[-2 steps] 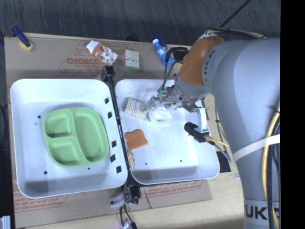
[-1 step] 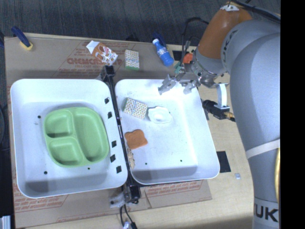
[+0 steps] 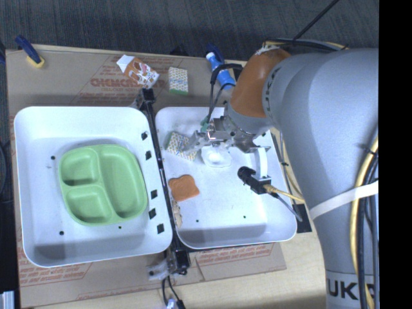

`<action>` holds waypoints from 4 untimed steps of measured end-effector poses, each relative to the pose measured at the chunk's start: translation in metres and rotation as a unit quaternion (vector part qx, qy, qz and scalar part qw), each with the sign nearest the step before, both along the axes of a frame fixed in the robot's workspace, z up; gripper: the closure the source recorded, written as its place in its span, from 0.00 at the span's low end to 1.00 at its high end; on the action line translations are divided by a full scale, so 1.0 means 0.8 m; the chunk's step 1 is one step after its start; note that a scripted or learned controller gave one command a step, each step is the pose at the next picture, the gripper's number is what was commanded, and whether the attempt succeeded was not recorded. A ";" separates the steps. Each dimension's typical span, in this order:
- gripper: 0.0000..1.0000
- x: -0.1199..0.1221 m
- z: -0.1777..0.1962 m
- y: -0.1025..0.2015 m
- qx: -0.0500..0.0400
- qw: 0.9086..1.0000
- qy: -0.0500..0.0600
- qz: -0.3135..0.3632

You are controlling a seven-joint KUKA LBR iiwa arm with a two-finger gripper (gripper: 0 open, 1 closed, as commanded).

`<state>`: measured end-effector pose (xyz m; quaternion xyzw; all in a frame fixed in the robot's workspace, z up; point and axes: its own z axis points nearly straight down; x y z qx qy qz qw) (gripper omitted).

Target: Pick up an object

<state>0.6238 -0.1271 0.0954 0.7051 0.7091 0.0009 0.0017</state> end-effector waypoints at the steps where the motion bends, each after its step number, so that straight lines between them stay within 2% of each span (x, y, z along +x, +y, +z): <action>1: 1.00 0.002 0.014 0.002 0.002 1.000 -0.001 0.002; 2: 1.00 -0.029 0.122 0.077 0.001 1.000 0.002 0.000; 3: 0.00 -0.030 0.121 0.076 0.001 1.000 0.003 0.000; 4: 0.00 0.028 0.121 0.033 0.000 1.000 0.002 -0.001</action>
